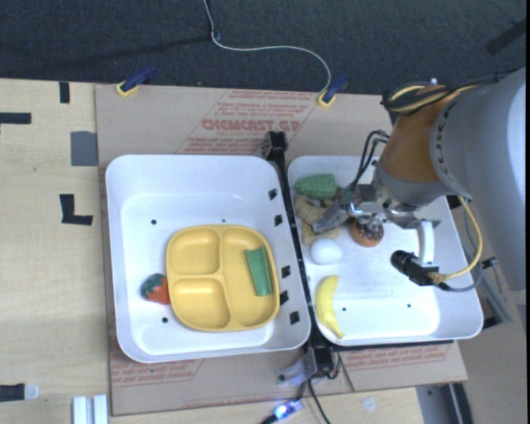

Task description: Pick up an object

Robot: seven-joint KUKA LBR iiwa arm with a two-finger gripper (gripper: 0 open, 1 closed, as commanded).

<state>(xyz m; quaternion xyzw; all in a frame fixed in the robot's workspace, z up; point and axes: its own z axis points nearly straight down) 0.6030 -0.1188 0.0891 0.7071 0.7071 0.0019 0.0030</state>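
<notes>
Meanwhile the gripper (pixel 329 222) hung low in the right bin (pixel 459 325), above a white egg (pixel 325 253); whether it was open, I cannot tell.

Bench (pixel 35 263): light wood, with black tape marks (pixel 71 210) and a grey patch (pixel 84 147) on its left part.

Cardboard sheet (pixel 247 117), red print, lies under both bins. Two blue-and-yellow clamps at its far edge: left clamp (pixel 134 80), right clamp (pixel 334 88).

White cable (pixel 265 48) loops over the dark surface (pixel 88 16) beyond the bench.

Left bin (pixel 124 237) and right bin (pixel 406 321) sit side by side, rims touching; black clip (pixel 276 144) at the far end of the seam.

In the left bin: yellow compartment tray (pixel 203 263), with a green strip (pixel 260 272) lying in its right compartment. A small red-and-green item (pixel 155 288), possibly a toy fruit, lies just beside the tray's left edge.
</notes>
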